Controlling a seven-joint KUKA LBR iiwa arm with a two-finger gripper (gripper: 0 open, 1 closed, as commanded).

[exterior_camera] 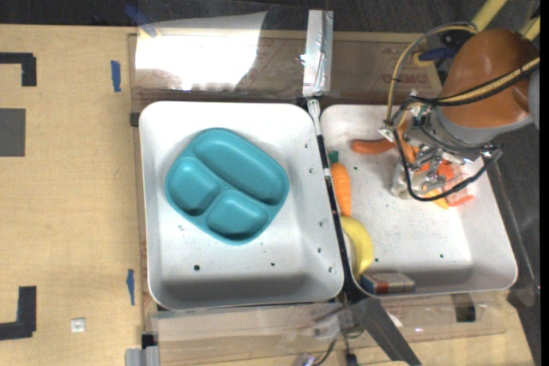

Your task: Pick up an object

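Arm (485,81) low over the right bin (480,261), approach stage of the pick.

The gripper (426,171) sits among cables above the upper part of the right bin; whether it is open or closed cannot be told, and nothing is seen held in it. Candidate items lie in that bin: a sausage (371,147) just left of the gripper, a carrot (342,189) and a banana (358,243) along the left wall, an orange item (459,197) partly hidden under the gripper. The left bin (171,270) holds a teal tray (226,184). Judged next move: settle on one item, most likely the one below the tool, descend, close on it, then lift clear of the bin floor.
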